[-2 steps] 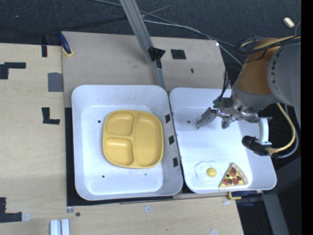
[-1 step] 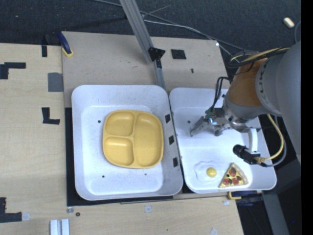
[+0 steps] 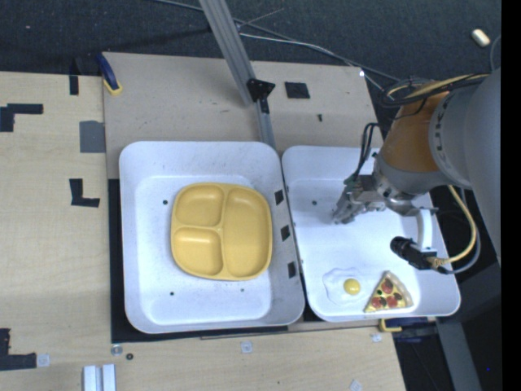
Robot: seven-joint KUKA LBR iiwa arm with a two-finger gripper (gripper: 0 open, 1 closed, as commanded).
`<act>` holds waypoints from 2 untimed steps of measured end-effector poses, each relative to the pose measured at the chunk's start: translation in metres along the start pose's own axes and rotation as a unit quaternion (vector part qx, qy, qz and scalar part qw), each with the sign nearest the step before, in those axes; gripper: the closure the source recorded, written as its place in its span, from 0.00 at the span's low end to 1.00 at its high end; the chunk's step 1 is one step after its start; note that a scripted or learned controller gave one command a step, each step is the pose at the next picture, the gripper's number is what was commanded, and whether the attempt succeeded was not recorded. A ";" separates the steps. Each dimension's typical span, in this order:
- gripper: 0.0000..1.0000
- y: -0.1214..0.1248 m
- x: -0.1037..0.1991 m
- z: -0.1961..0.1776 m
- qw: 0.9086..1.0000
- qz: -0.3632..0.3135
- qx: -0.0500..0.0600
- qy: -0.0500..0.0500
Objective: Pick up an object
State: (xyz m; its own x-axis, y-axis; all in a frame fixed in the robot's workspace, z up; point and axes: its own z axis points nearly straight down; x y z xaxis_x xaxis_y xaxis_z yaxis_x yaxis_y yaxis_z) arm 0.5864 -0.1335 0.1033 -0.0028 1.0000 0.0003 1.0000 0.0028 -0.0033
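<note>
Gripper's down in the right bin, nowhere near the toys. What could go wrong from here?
1. The gripper sits over bare floor of the right bin; closing here would likely grab nothing.
2. The egg and pizza slice lie flat in the near corner, close to the rim; fingers may hit the wall or slide over them.
3. The two lie close together, so a grasp may nudge the other.

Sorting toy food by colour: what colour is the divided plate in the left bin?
Yellow, plain; the divided plate shows clearly in the camera view.
</note>
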 end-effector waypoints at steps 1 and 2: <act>1.00 0.009 0.002 -0.059 1.000 0.000 -0.004 -0.001; 1.00 0.003 0.007 -0.106 1.000 0.001 -0.003 0.000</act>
State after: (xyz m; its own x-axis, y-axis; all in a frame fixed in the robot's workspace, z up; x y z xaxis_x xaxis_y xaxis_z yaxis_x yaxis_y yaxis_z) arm 0.5892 -0.1267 0.2089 -0.0016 1.0000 0.0000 1.0000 0.0016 0.0023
